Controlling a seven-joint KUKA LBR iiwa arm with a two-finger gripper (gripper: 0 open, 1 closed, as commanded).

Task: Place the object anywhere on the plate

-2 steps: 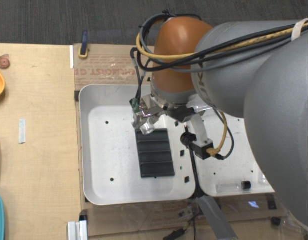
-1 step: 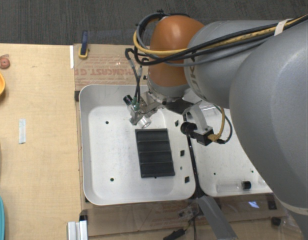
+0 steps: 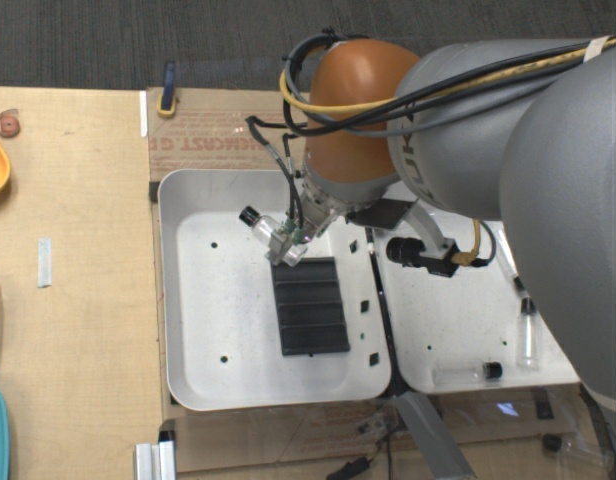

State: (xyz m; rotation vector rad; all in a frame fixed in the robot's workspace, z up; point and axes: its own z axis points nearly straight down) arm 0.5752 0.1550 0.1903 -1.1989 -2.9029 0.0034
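The grey arm (image 3: 488,138) reaches in from the right, its orange band (image 3: 353,83) bulking over the far rim of the left bin (image 3: 203,368). Below the band the hand (image 3: 288,243) hangs over that bin, its tip down near the far left corner of a black ridged rectangular object (image 3: 311,308) that lies flat on the bin floor, toward the bin's right side; whether this is the plate or the object to be moved cannot be told. Whether the hand is apart or together cannot be told, as the wrist hides most of it, and nothing is seen between its parts. A small dark-tipped piece (image 3: 250,216) sticks out to the left beside the hand. The right bin (image 3: 458,368) lies just beside the left one, partly covered by the arm. Both bins sit on the bench (image 3: 68,368).
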